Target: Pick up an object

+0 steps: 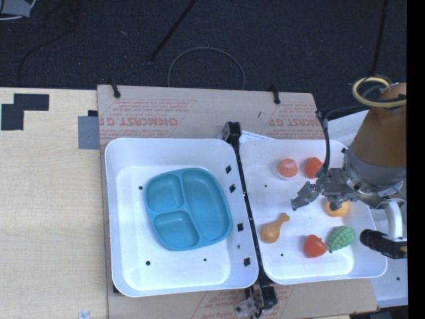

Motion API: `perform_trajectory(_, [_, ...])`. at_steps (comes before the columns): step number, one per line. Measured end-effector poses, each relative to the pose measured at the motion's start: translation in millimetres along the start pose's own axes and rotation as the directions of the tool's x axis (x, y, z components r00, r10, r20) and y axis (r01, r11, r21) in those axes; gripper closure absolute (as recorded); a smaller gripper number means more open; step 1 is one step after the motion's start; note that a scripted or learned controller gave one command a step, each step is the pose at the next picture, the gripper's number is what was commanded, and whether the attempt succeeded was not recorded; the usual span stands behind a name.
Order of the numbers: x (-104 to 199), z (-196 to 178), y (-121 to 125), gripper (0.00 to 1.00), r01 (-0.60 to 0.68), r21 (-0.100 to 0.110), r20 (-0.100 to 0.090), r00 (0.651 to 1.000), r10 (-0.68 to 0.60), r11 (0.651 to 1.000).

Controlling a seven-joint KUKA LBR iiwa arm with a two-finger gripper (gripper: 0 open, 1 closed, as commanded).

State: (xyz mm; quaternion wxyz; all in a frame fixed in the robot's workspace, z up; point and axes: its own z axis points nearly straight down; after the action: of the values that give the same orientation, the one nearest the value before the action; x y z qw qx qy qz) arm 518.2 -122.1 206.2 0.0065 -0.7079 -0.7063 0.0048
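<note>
My gripper [307, 195] hangs over the middle of the right bin [292, 276], reaching in from the right. A red-orange round fruit [312, 167] and a pink round piece [287, 168] lie just beyond it. Right beside the gripper, partly under the wrist, sits a yellow-orange piece [338, 209]. An orange drumstick-shaped toy [273, 228] lies below and left of the gripper. Near the front of the bin, a red strawberry-like toy [314, 246] touches a green bumpy toy [340, 237]. I see nothing held in the gripper.
The left bin [126, 258] holds a blue divided plate [188, 208]. A black divider rail [243, 205] runs between the two bins. Bare white floor shows in the right bin's left part.
</note>
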Motion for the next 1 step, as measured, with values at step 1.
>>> perform_trajectory(1, [-0.3,-7.2,2.8,0.00,0.002,-0.014,0.002,1.000,-0.002,1.000])
